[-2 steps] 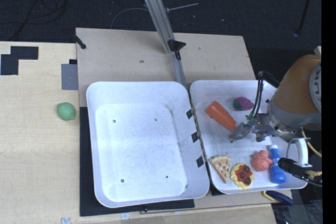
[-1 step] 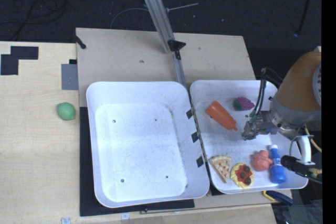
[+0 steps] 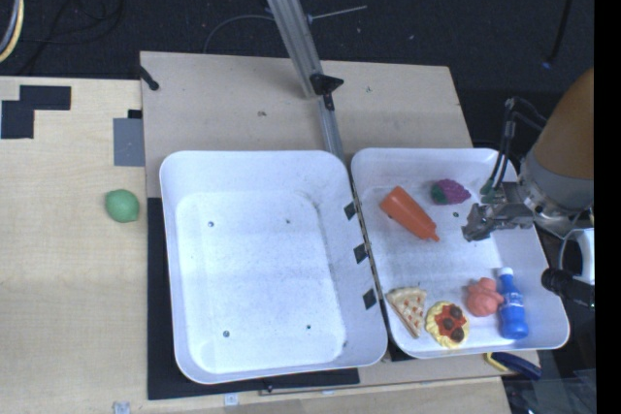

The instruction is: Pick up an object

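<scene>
**Still pre-grasp, gripper low over right bin**

Camera view: we read this as the approach step, nothing picked yet. Our gripper [image 3: 477,226] sits over the right bin [image 3: 529,168], in its upper right part, with bare floor under the tip. We cannot tell how its jaws stand; too dark and small. Nothing visible held by it.

Candidates in that bin: orange carrot-like toy [image 3: 408,213] just left of the gripper, purple piece [image 3: 449,191] up and left, near but apart. Front edge holds a pizza slice toy [image 3: 408,309], a round pizza-like toy [image 3: 447,324], a red lumpy toy [image 3: 480,297] touching a blue bottle [image 3: 511,304]. Left bin [image 3: 194,172] shows bare floor. Green ball [image 3: 122,206] lies on the bench, well apart.

Next move, our call: shift left to centre on the carrot or the purple piece, then descend and close. Carrot lies at a slant, so wrist yaw should square to it.

Arm pose: enters from the right, orange band [image 3: 572,126] high, wrist angled down-left.
</scene>
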You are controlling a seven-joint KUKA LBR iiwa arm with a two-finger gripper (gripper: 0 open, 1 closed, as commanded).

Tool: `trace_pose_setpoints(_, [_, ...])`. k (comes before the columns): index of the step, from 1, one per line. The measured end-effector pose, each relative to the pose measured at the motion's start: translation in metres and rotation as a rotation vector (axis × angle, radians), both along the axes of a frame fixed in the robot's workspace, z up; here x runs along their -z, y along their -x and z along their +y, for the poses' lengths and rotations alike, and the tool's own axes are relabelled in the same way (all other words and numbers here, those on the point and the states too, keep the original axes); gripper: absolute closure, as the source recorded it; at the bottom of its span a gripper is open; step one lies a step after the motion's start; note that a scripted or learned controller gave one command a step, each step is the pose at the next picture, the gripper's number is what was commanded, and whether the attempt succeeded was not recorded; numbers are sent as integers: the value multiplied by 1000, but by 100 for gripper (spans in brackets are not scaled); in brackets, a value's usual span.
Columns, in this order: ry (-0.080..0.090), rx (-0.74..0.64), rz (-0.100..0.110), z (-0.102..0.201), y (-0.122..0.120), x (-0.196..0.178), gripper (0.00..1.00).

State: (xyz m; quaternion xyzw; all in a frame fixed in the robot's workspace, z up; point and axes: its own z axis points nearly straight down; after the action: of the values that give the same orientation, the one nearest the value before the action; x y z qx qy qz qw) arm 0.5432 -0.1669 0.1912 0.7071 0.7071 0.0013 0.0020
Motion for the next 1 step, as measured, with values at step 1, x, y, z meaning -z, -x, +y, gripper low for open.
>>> trace_pose_setpoints(1, [-1,0,4,0,0,-14,100])
